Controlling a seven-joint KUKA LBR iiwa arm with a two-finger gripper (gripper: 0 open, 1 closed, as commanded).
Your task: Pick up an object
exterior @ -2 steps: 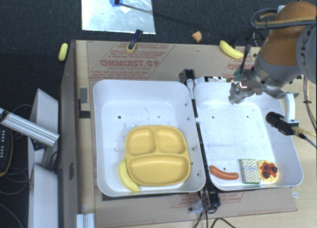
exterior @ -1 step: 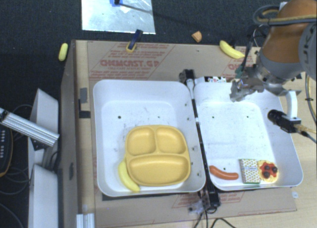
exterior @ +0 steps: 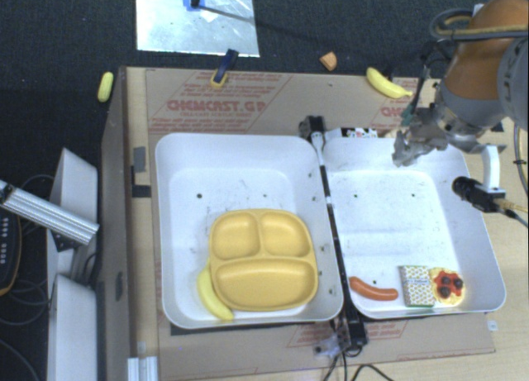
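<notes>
In the right bin point(exterior: 388, 214), a toy hot dog point(exterior: 374, 290) lies near the front edge. Beside it rest a small patterned box point(exterior: 417, 285) and a yellow pizza piece with red and dark toppings point(exterior: 447, 285). The left bin point(exterior: 190, 197) holds a yellow divided plate point(exterior: 263, 258) with a toy banana point(exterior: 212, 296) against its front left. My gripper point(exterior: 407, 153) hangs over the far edge of the right bin, well away from those toys, with nothing seen in it.
On the cardboard behind the bins lie a second banana point(exterior: 386, 83), an orange bit point(exterior: 329, 61) and a blue-yellow clip point(exterior: 223, 68). A yellow piece point(exterior: 105, 86) rests at the far left. A black fitting point(exterior: 478, 194) juts over the right bin's right side.
</notes>
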